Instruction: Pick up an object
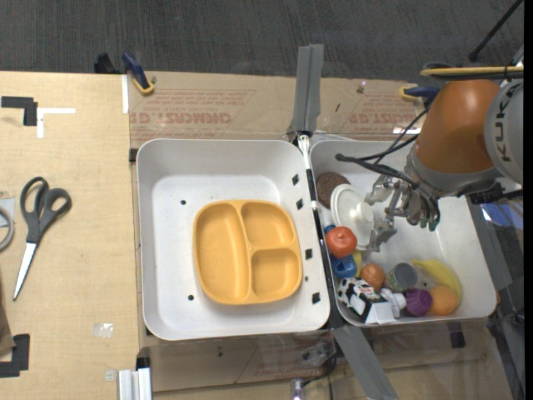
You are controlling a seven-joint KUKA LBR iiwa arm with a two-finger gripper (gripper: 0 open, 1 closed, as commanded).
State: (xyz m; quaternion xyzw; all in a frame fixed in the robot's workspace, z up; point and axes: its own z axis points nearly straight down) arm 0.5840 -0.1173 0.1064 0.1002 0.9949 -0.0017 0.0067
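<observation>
Gripper (391, 223) of mine hangs over the right bin (475, 248), beside the white cup (348, 207), fingers apart, nothing between them; toys lie below.

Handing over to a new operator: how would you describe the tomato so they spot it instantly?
Find the right bin. Along its left wall, just below the white cup, sits the tomato. It is the only round red thing with a green stem cap.

Small objects are lying clustered along the right bin's (466, 307) near edge: a red tomato (341, 241), yellow banana (439, 272), purple ball (418, 302), orange fruit (445, 301), black-and-white toy (358, 294).
</observation>
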